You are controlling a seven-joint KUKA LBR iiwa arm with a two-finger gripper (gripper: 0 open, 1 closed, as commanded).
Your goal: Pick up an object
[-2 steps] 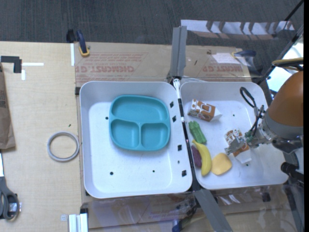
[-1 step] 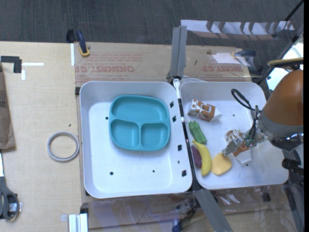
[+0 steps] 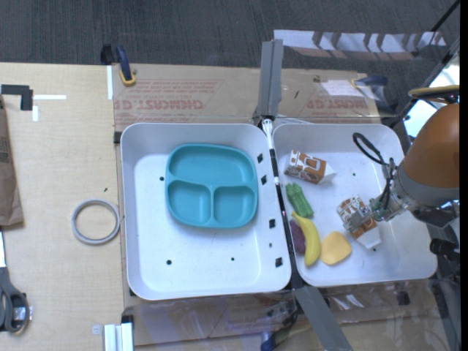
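My gripper [image 3: 357, 216] is low in the right bin [image 3: 409, 262], reaching in from the right under the orange band of the arm [image 3: 437, 146]. It sits right over a small white and orange item [image 3: 365, 232], and contact is unclear. Just left of it lie a flat yellow piece [image 3: 336, 248], a banana [image 3: 310, 238], a purple item [image 3: 297, 234] and a green vegetable [image 3: 298, 199]. A white and orange carton [image 3: 306, 167] lies further back.
A teal divided plate [image 3: 212, 185] lies in the left bin [image 3: 146, 269]. On the bench to the left are a tape ring [image 3: 96, 220], scissors [image 3: 11, 309] and a brown bag [image 3: 7, 167]. A black cable [image 3: 369, 148] loops near the arm.
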